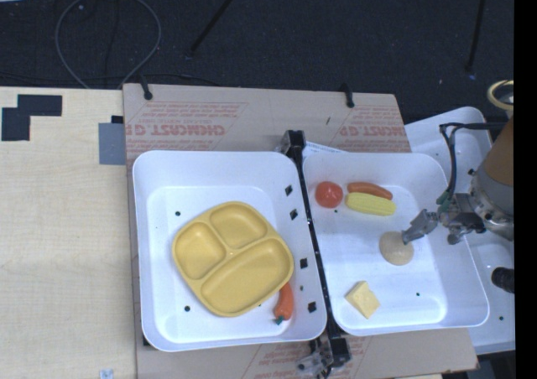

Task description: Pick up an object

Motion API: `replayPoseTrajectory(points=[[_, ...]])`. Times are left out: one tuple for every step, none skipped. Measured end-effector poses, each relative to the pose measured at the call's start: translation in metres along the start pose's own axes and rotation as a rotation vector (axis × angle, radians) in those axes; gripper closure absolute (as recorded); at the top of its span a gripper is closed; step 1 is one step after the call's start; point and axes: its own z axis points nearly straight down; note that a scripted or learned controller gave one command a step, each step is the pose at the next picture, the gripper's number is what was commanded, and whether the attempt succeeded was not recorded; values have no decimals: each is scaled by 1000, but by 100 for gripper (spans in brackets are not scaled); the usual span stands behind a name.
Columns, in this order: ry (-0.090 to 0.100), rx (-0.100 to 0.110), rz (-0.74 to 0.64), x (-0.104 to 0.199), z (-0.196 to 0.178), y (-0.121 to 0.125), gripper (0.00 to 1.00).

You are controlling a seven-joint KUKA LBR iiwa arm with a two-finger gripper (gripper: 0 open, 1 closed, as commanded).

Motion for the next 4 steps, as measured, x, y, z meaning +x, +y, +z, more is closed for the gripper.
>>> replayPoseTrajectory(points=[[-3, -12, -3, 0, -7, 3, 0], [-2, -8, -3, -2, 39, 9, 0], [-1, -8, -3, -1, 93, 9, 0], [-2, -10, 0, -2, 80, 9, 100]])
